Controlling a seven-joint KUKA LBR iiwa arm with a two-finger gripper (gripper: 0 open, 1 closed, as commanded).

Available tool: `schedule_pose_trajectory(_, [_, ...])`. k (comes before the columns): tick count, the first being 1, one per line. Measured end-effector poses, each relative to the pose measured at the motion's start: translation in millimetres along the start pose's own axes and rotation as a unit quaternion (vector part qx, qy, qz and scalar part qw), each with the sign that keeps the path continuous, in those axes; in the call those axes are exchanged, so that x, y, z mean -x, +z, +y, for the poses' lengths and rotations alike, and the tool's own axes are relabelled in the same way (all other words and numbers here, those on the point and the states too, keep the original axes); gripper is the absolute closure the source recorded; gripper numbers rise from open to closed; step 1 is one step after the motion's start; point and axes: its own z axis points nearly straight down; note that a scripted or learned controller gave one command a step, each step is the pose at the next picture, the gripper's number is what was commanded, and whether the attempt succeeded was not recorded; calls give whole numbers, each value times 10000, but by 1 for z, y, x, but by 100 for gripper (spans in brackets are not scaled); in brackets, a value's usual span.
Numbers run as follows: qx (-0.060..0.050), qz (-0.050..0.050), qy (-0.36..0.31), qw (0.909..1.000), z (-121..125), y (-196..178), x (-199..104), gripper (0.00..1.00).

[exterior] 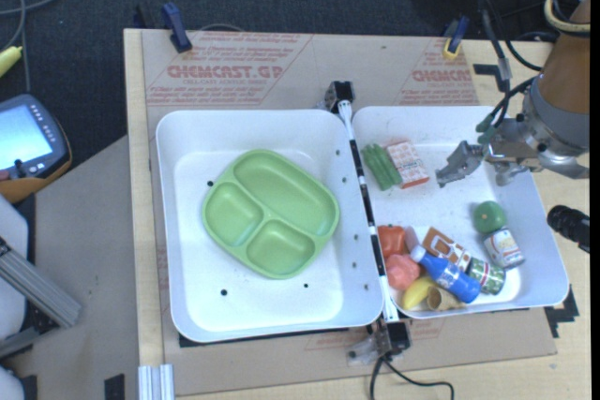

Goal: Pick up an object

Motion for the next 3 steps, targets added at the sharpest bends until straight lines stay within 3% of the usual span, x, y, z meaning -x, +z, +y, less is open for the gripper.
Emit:
schedule_pose_trajectory(1, [-57, -2, 37, 10000, -1, 99, 68, 0])
schedule_pose_trajectory(2, [-35, 5, 20, 10000, -6, 154, 106, 0])
schedule_pose_trajectory(3, [-5, 2, 2, 10000, 11, 192, 119, 0])
